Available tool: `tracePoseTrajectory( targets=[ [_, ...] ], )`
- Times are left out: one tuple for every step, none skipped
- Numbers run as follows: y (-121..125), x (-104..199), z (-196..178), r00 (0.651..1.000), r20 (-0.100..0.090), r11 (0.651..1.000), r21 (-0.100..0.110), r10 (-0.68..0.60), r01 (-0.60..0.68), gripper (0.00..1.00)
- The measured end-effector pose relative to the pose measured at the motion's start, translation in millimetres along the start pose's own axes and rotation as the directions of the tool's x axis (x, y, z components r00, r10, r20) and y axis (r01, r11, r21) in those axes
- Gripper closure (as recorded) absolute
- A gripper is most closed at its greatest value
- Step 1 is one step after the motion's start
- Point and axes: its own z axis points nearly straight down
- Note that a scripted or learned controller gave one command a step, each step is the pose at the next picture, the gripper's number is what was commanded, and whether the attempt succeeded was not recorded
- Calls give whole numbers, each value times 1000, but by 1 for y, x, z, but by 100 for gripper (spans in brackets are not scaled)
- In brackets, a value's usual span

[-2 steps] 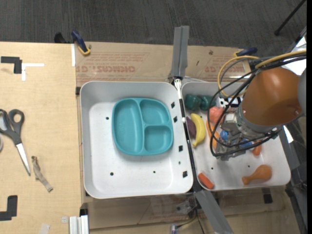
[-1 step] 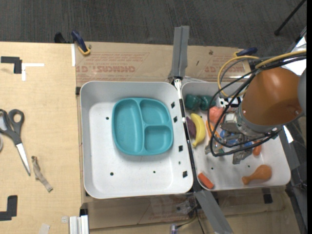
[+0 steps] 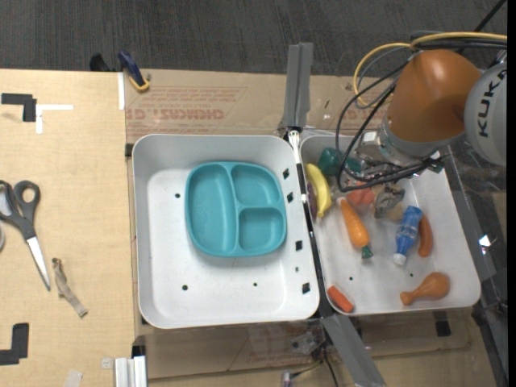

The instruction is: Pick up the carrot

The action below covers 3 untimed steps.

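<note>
Carrot [image 3: 354, 226] right of the banana [image 3: 319, 189] looks light, stiff, slick: grab mid-body; can't tell the claw's [image 3: 385, 200] state.

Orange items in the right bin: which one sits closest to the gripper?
The orange carrot with the green tip, just below the gripper; the orange drumstick-shaped toy lies far toward the bin's front.

White letters "KUK" can be read on the grey arm [image 3: 489, 111] at the right edge, while red mirrored print on the cardboard [image 3: 193, 103] behind the bins stays unreadable.
</note>
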Motion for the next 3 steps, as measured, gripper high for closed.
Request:
tracePoseTrajectory(
  targets=[
    [60,27,1,1000,-2,1000,-3,8,-8,0],
    [59,25,-9,1000,2,1000,0,8,-8,100],
    [103,-22,-99,988,-2,988,-1,151,-151,100]
  ],
)
